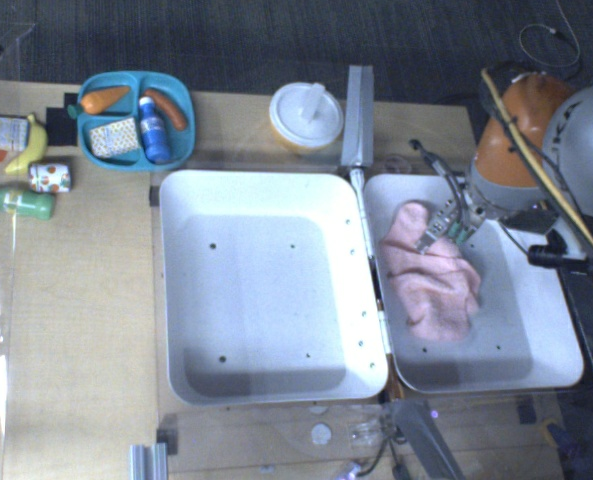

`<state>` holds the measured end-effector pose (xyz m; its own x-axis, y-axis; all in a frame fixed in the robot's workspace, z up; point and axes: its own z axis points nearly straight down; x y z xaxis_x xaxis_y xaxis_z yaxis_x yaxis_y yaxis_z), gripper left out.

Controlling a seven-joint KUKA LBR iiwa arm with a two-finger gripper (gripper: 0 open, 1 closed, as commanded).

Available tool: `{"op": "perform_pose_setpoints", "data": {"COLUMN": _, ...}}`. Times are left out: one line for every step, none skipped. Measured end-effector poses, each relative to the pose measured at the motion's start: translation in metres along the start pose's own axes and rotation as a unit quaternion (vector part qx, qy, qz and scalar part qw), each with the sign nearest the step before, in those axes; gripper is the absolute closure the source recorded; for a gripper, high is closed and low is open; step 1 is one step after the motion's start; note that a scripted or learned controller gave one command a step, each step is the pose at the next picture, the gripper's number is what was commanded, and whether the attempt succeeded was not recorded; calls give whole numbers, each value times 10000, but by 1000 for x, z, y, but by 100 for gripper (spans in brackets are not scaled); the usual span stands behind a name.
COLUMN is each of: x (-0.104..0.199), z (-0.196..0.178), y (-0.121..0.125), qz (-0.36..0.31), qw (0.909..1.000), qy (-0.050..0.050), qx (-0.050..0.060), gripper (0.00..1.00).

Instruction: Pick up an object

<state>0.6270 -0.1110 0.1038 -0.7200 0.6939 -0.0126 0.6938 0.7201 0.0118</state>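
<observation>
One pink cloth [431,280] lies crumpled in the right bin [546,348], spread from near the bin's back-left corner down toward its middle. It is soft and pale pink, bunched into folds, with a rounded lump at its back end and a wider, flatter mass at its front end. The gripper [446,226] sits right at the cloth's back-right edge, its thin fingers pointing down and left onto the fabric; they stand slightly apart, and whether any cloth is pinched between them cannot be told. The grey arm [586,158] with its orange band [516,133] reaches over the bin's back-right corner.

The left bin [266,288] sits just beside the right one, their rims touching along a shared edge. At the bench's back edge, behind the seam of the bins, stands a white lidded cup [306,116]. Toward the bench's back-left corner rests a blue divided tray [136,120] holding toy food, and near the left edge lie a banana [28,144], a small can [50,177] and a green bottle [16,201].
</observation>
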Motion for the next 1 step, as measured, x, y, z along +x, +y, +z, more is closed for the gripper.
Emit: {"op": "perform_pose_setpoints", "data": {"x": -19, "z": -177, "y": 26, "qz": 1336, "qw": 9910, "qy": 23, "qx": 40, "gripper": 100}}
